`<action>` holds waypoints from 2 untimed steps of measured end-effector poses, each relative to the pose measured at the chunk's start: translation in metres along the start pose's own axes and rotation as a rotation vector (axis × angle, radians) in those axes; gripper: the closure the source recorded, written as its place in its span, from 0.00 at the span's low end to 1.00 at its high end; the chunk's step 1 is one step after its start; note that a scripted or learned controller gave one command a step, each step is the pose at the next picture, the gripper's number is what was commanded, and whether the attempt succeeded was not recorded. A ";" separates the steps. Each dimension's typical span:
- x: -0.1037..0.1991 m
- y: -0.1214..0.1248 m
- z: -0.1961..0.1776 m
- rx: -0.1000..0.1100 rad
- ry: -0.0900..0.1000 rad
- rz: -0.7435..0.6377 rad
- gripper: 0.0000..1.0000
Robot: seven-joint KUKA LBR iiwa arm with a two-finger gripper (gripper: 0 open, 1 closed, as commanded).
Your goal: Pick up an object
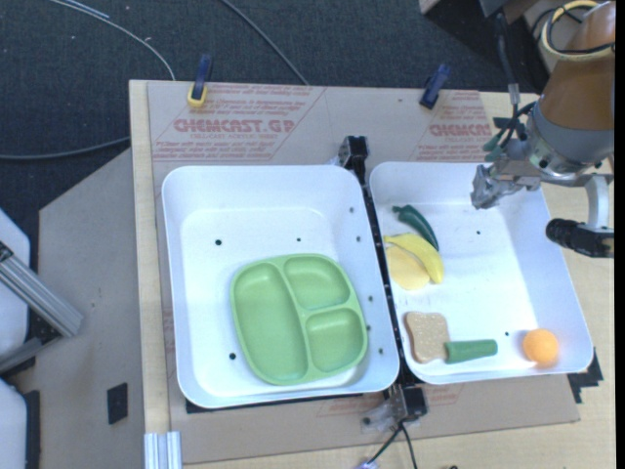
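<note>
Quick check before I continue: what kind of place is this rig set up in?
Probably a robotics lab bench, not a kitchen: two white bins sit on a clamped board, cables trail over dark carpet, and the food looks like toys, such as the banana.

The bench (244, 115) has a brown board surface printed with red lettering. Two shallow white bins rest on it side by side: left bin (195, 223), right bin (547, 281). Two clamps (199, 78) grip its far edge.
</note>
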State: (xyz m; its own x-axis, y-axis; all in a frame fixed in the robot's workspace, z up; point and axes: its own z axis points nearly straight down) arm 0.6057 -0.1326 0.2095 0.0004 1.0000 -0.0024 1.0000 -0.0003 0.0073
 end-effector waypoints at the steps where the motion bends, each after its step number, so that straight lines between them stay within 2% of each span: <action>1: 0.000 0.001 -0.027 0.001 0.000 -0.001 1.00; 2: 0.052 0.006 -0.026 0.007 0.004 -0.006 1.00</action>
State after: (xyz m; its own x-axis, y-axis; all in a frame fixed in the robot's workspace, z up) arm 0.6112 -0.0801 0.2352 -0.0056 1.0000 0.0016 1.0000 0.0056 0.0000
